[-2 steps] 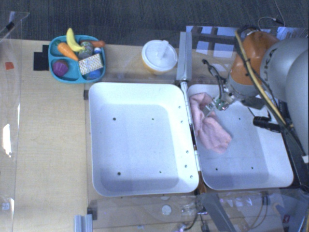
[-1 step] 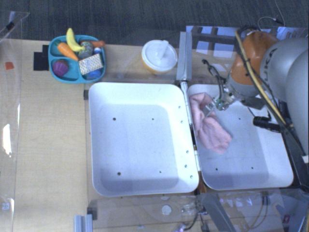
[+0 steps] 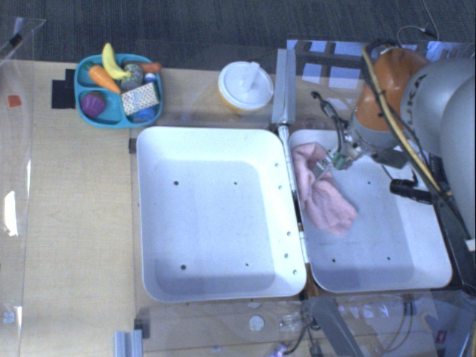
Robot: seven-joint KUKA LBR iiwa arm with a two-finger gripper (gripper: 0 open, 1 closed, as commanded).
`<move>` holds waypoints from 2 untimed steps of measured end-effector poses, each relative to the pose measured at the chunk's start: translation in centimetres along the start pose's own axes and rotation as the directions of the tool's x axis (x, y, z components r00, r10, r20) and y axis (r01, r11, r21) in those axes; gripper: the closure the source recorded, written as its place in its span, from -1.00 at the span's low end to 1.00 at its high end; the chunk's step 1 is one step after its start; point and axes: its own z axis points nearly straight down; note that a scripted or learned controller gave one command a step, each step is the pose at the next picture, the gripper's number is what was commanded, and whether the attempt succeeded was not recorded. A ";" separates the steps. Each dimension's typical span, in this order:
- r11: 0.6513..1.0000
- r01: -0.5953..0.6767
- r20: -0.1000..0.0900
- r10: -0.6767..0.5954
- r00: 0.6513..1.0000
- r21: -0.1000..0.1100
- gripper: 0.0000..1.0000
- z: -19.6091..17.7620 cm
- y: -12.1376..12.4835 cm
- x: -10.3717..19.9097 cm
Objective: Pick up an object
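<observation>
A crumpled pink cloth (image 3: 324,192) lies in the right bin (image 3: 401,259), against its left wall. My gripper (image 3: 329,165) reaches in from the right and sits low over the cloth's upper part, its tip touching or pressing into the fabric. The grey arm with its orange band (image 3: 388,80) fills the upper right corner above the bin.
The left bin (image 3: 216,214) sits beside the right one, sharing a middle rim. On the bench behind are a blue tray of toy food (image 3: 119,89) and a white-lidded bowl (image 3: 246,86). Black cables (image 3: 416,188) trail over the right bin's far side.
</observation>
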 end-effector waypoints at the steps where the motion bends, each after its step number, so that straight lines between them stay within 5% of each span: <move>1: 0.999 -0.052 0.000 0.052 0.999 -0.001 -1.00 0.0 -1.2 0.8; 2: 0.999 -0.052 0.000 0.052 0.999 -0.001 -1.00 0.0 -1.2 0.8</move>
